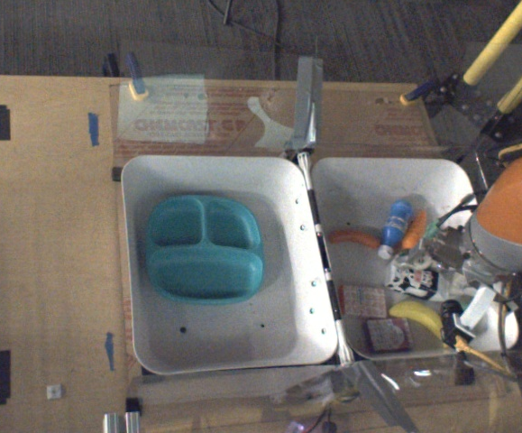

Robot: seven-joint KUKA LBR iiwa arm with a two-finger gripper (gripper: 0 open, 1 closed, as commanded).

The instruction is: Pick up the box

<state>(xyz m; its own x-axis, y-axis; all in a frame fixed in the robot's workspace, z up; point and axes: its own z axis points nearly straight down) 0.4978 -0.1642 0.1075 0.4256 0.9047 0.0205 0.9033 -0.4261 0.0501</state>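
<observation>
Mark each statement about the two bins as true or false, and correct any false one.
1. The teal tray lies in the left bin. True.
2. The banana lies in the left bin. False: it lies in the right bin, near that bin's front edge.
3. The blue bottle sits between two orange pieces. True: an orange piece lies to its left and another to its right.
4. The box rests on the teal tray. False: it lies flat in the right bin, left of the banana.
5. The arm reaches over the left bin. False: it is at the right bin's right side.
</observation>
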